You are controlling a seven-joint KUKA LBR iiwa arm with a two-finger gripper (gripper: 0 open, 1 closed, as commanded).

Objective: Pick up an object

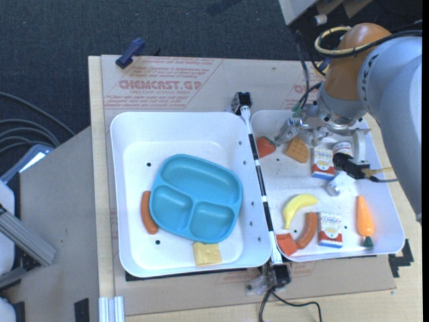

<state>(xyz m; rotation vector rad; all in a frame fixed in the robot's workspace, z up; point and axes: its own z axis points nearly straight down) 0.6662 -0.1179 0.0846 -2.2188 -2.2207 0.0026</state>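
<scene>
My gripper (314,134) hangs over the back of the right bin (385,203), under the grey arm with its orange band (350,62). Just below it lie a tan waffle piece (297,151) and a small white carton (323,164) with red and blue print. A red strawberry-like piece (266,147) sits to their left by the divider. Nearer the front of this bin are a yellow banana (298,206), a brown sausage (308,228), a red wedge (286,244), a second small carton (330,229) and an orange carrot (364,218). Nothing shows between the gripper's parts.
The left bin (127,180) holds a blue divided plate (195,198), a sausage (148,212) at its left and a yellow cheese block (207,253) at the front. A small grey item (332,188) lies mid right bin. Cables (358,170) trail near the wrist.
</scene>
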